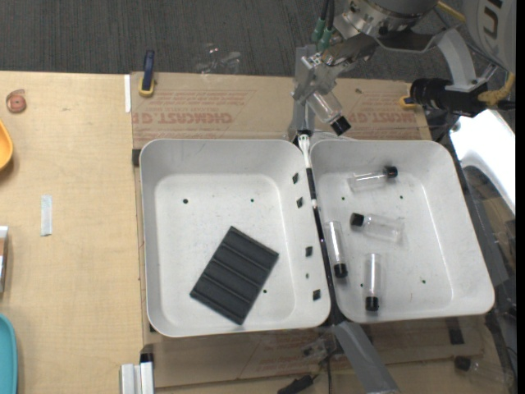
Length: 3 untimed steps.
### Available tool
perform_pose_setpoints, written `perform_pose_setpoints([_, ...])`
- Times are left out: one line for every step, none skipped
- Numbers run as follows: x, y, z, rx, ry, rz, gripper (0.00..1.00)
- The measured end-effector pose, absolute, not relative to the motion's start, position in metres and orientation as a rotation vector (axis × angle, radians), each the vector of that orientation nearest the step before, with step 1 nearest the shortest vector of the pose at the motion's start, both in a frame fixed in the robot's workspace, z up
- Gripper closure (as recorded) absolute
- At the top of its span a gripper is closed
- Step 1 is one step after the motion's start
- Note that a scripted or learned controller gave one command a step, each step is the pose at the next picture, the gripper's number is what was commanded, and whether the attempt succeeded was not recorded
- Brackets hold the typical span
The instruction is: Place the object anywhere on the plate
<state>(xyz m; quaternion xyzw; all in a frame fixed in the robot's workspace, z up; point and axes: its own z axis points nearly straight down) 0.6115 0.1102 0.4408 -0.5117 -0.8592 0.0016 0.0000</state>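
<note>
Clear vial [328, 109] in tool [316, 97], black cap lower-right

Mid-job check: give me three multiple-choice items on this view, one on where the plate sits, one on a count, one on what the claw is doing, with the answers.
1. Where does the dark ribbed plate lie?
A. In the left bin
B. In the right bin
C. On the cardboard behind the bins

2. How many clear vials with black caps lie in the right bin?
A. Two
B. Four
C. Six

3. What is the claw doing?
A. Resting on the plate
B. Holding a clear black-capped vial above the bins' back edge
C. Pressing a vial into the left bin

Answers:
1 A, the plate lies tilted on the left bin's floor.
2 B, four vials lie there: one near the back, one in the middle, one by the dividing edge, one near the front.
3 B, the vial sits between its fingers, raised over the seam between the bins.
</note>
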Motion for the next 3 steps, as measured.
perform_pose_setpoints([0.639,0.164,0.44,-0.697,-3.064,0.001,1.0])
perform_pose_setpoints([0.644,0.228,0.433,-0.227,-3.135,-0.001,1.0])
perform_pose_setpoints([0.646,0.227,0.441,-0.236,-3.136,-0.002,1.0])
